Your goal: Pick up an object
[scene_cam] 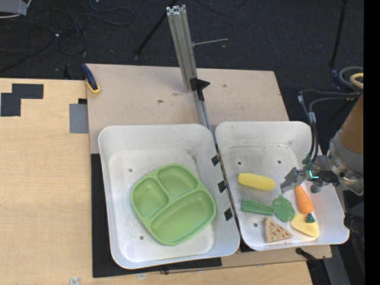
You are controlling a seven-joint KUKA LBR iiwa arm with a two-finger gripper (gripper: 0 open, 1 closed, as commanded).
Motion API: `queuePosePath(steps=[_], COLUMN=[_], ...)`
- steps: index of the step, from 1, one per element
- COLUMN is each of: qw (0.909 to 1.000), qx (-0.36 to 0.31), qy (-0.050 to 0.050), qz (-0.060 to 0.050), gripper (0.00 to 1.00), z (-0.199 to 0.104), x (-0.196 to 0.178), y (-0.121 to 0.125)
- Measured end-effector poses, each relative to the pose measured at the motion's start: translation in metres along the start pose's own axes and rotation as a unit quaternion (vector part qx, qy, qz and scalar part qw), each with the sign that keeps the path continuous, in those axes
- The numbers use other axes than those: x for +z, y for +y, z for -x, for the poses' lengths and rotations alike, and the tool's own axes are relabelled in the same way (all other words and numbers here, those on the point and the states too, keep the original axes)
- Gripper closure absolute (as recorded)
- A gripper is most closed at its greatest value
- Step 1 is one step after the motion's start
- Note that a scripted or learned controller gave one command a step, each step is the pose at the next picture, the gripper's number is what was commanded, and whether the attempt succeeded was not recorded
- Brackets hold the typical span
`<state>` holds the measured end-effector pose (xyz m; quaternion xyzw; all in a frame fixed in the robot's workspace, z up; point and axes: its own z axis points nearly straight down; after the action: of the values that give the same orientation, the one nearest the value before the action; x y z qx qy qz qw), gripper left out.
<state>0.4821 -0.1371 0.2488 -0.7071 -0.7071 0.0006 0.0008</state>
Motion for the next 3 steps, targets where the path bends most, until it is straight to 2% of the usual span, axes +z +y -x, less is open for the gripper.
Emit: queuePosePath(steps=[1,3], qw=[1.0,1.0], qx=[0.0,0.001], qy=[0.0,0.001], qz=[0.0,-0.003], gripper=[0.0,0.0], z=[0.0,-0.006], x=[0.0,0.094], y=[0.0,0.004])
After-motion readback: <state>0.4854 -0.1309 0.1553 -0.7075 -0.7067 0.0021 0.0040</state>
